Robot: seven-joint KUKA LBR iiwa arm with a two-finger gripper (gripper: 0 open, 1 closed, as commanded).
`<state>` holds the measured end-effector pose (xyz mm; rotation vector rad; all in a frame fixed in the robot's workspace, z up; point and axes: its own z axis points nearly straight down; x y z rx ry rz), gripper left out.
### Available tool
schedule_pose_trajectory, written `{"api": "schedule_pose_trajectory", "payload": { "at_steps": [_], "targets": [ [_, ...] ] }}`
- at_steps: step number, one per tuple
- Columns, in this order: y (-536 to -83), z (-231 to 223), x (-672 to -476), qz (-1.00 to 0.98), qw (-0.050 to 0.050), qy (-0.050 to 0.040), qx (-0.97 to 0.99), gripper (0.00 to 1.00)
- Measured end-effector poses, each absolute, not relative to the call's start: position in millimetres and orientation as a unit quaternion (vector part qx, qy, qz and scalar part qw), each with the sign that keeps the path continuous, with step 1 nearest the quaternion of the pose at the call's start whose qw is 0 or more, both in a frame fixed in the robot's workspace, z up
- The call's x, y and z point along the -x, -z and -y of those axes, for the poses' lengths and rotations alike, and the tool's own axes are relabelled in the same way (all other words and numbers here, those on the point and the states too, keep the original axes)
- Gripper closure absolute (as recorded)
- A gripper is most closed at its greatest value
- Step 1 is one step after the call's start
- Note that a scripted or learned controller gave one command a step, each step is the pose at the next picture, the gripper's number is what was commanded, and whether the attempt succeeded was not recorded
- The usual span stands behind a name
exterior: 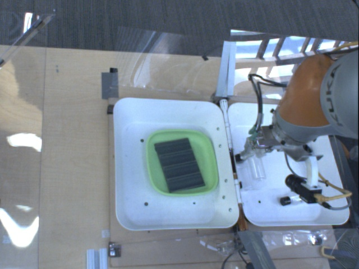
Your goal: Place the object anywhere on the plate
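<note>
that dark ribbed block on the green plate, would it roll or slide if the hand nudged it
The dark ribbed block lies flat and rectangular, so it probably won't roll. Its ridged top may give some grip. The green plate has a raised rim, which would likely stop a slide.

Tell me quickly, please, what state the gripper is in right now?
Gripper: over the right bin, near its left wall; whether it is open, closed or holding anything cannot be told from the camera view.

A dark grey ribbed object [179, 165] lies on a light green plate [210, 161] in a white bin [129, 150].
</note>
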<state>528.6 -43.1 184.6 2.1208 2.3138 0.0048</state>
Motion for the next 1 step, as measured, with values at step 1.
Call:
{"api": "schedule_pose_trajectory", "payload": {
  "at_steps": [1],
  "targets": [
    [-185.0,-31.2,-564.8,-0.751,0.002,-0.0024,-0.661,1.00]
  ]
}}
